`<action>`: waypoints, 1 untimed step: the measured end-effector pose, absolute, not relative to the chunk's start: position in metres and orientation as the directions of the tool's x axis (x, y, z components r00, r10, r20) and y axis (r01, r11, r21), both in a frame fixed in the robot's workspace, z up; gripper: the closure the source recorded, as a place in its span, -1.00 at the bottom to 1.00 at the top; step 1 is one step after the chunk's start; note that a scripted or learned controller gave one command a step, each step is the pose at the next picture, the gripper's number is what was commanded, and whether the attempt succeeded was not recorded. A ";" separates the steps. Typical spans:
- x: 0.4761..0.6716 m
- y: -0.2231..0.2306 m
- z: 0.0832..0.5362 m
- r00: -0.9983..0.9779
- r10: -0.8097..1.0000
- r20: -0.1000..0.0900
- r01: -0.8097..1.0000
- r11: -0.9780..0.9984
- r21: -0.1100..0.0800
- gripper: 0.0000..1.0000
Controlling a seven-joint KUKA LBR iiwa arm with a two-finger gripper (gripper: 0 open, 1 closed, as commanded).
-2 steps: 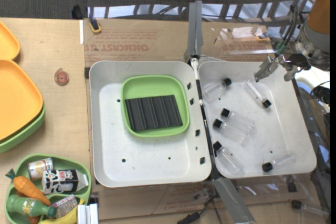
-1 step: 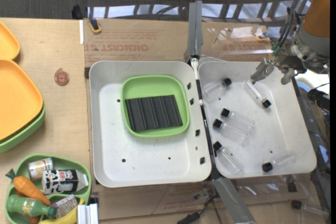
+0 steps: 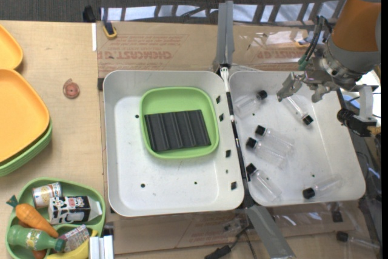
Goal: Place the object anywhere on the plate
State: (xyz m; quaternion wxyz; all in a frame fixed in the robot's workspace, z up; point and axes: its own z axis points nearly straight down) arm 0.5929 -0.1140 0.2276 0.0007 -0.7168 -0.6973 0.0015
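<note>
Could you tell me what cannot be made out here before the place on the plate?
- Gripper: fingers too small and blurred in the camera view; grip unreadable.
- Clear vials in the right bin: bodies nearly invisible against white; count uncertain.
- Green plate: dark ridged insert covers its centre.

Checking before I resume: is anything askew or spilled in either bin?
Nothing spilled. The clear vials lie on their sides, scattered across the right bin. A dark ribbed slab already covers much of the green plate, leaving little bare area.
</note>
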 end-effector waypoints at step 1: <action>0.578 -0.033 0.238 -0.017 1.000 -0.001 1.000 0.017 -0.003 -1.00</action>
